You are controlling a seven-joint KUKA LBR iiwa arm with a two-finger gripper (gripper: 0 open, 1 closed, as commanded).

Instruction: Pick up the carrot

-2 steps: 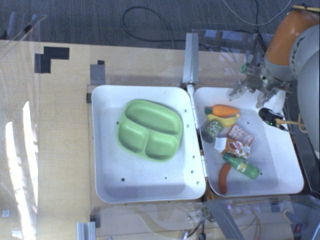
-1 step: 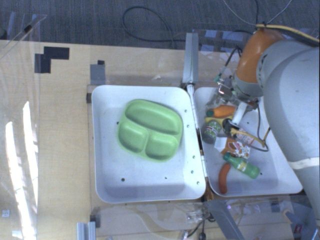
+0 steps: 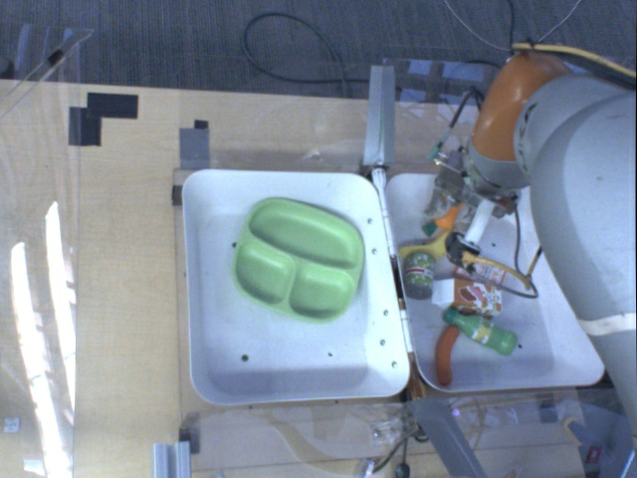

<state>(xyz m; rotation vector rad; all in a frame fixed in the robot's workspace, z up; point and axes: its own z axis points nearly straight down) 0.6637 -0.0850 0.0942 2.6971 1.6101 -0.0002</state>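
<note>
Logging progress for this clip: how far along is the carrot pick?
Done: the pincer is down at the far end of the right bin, right at what looks like the carrot. In hand: the approach or grasp; whether the carrot is gripped cannot be told. Left: lifting it clear of the bin, since it sits low by the bin floor.

No readable text, can (image 3: 419,273) label and packet (image 3: 479,297) print too blurred

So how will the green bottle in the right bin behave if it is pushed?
The green bottle lies on its side and looks round, so it will probably roll. Its surface looks smooth, so it may slip from a grip. It seems to be plastic, so it is likely stiff and light.
</note>
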